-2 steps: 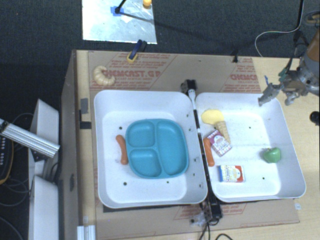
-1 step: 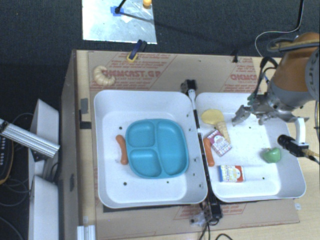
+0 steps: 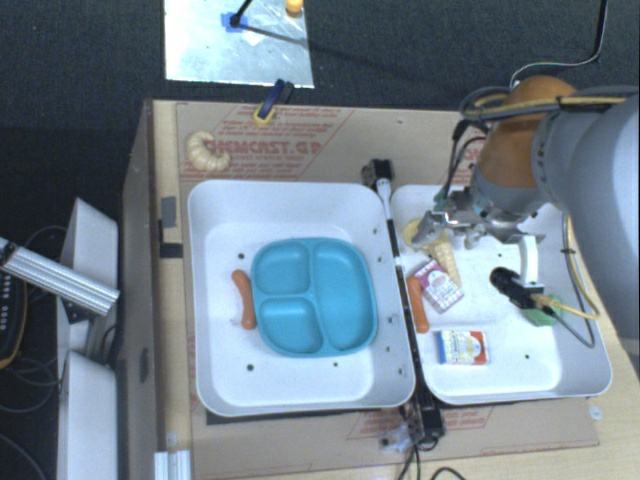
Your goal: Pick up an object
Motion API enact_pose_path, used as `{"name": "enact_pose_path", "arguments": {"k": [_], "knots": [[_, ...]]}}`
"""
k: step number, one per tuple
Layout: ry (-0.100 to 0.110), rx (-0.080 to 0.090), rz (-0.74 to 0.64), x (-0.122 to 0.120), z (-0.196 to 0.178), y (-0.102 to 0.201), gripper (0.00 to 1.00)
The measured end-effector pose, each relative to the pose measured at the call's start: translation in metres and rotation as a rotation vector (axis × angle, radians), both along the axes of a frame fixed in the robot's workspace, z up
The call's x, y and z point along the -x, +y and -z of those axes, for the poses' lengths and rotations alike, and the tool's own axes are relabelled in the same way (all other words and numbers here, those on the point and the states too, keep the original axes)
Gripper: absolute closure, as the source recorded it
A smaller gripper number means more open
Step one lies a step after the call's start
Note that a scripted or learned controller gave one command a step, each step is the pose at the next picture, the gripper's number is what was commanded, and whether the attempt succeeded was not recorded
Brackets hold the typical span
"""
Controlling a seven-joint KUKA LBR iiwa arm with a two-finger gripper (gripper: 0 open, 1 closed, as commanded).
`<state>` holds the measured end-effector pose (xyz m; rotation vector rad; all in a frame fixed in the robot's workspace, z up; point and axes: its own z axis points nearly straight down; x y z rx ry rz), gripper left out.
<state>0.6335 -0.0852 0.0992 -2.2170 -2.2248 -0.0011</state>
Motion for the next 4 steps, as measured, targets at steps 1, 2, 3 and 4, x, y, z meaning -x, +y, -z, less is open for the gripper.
{"name": "enact_pose_path", "arguments": {"k": [1,2,3,4], "knots": [[0.000,0.001,0.002,0.044,0.015,0.001,0.00],[-0.002,0.001,0.001,0.043,0.004,0.001,1.00],[-0.005,0.001,-0.001,0.058,-0.110,0.031,1.00],[-0.003,0.000,-0.001,0.082,-0.162,0.080,1.00]]}}
